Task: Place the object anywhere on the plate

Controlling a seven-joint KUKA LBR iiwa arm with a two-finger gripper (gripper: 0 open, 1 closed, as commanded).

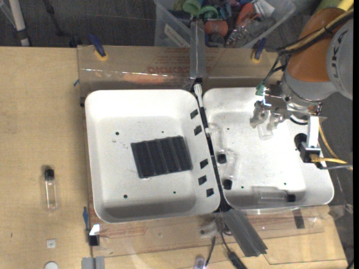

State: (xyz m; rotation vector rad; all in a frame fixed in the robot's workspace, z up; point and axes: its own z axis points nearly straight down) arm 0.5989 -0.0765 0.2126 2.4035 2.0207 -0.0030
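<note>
Two white bins [98,150] sat side by side. One dark ribbed plate [161,156] lay in the left bin. Two clear black-capped vials lay in the right bin, none on the plate: one by the divider [222,160], one along the near wall [276,195]. A third vial [50,188] lay on the bench. One gripper [263,119] hung over the right bin, touching neither; open or closed, couldn't tell.

Glossy white plastic bins [101,122]; matt ribbed plate [161,156], perhaps rubber.
</note>
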